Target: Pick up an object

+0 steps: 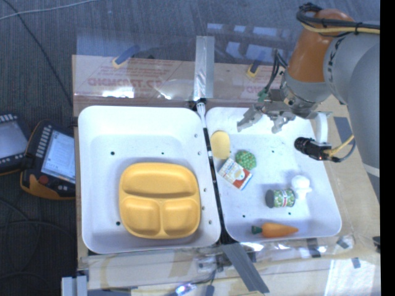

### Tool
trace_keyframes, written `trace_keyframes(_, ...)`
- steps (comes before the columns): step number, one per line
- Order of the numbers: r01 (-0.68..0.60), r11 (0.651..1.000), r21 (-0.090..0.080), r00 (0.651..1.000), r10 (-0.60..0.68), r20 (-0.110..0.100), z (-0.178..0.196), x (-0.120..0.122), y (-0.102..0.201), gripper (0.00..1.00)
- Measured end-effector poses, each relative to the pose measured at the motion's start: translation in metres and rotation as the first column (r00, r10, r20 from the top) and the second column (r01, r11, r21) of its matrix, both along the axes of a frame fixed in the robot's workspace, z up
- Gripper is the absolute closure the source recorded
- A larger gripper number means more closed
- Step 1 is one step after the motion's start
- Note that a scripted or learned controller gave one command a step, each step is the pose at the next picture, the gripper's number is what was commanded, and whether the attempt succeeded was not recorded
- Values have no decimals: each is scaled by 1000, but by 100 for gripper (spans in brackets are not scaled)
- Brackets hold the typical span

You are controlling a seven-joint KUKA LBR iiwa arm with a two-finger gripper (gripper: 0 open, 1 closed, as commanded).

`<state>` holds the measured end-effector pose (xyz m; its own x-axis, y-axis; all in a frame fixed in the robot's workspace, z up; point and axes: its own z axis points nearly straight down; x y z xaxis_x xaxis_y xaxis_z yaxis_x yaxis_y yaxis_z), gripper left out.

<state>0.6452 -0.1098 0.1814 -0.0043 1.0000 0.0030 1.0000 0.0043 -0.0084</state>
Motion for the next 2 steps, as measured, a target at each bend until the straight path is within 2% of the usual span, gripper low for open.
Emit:
trace_keyframes(1,30,1000,-3,1000,-30,7,-88,-33,6,0)
trace_keyframes(2,28,1000,1,1000,-28,-2,-83,-35,8,100)
